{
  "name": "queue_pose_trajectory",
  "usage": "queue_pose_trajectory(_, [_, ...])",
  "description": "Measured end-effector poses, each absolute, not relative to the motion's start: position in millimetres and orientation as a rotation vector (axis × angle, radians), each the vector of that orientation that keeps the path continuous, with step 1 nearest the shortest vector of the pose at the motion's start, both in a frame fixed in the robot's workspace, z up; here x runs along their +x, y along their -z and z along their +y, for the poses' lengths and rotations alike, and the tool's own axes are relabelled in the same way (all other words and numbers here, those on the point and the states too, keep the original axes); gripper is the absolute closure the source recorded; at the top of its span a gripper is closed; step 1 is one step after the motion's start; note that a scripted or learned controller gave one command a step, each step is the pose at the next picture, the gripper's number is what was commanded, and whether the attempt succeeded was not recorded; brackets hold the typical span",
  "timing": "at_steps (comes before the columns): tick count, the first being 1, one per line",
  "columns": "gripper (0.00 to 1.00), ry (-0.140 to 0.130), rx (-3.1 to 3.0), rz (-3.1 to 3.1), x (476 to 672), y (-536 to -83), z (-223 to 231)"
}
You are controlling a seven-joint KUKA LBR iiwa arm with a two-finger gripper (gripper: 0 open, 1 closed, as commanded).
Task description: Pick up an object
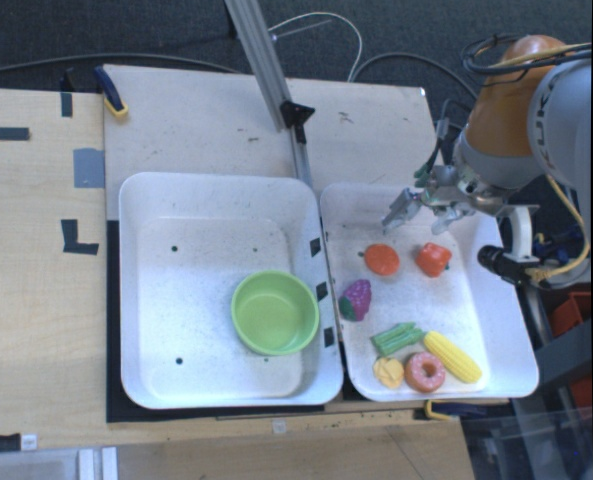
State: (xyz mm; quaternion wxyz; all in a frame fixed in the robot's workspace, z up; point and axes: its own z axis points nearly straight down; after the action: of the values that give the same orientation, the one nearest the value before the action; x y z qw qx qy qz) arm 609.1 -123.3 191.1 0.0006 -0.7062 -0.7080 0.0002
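The gripper (423, 211) is hanging over the top part of the right bin (496, 353), with its two fingers spread wide apart and nothing between them. Just below the gripper, two small toys are sitting on the bin floor: a round orange one (381, 259) under the left finger and a red pepper (433, 259) under the right finger, and neither toy is touching the gripper. Both of these are roundish, so they are not pointing any clear way. Lower down and left, a purple bunch of grapes (356, 299) is lying near the bin's left wall. Near the bottom of this bin, a long yellow corn cob (452, 356) is lying slanted, its long side running from upper left to lower right. Beside it, a green pea pod (396, 338) is lying slanted the other way, rising toward the upper right. A pink ring donut (424, 372) is sitting against the corn, and a small yellow toy (388, 372) is resting just to the left of the donut. All the toys are looking smooth and shiny like plastic. In the left bin (151, 268), a round green bowl (274, 313) is sitting open side up. Both white bins are resting on the table (36, 298), which is looking like pale wood.
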Motion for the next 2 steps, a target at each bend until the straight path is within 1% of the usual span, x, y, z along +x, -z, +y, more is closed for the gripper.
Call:
queue_pose_trajectory(1, [0.00, -0.001, -2.218, -2.223, 609.1, -191, -123])
queue_pose_trajectory(2, [0.00, -0.008, -2.215, -2.221, 615.7, -131, -119])
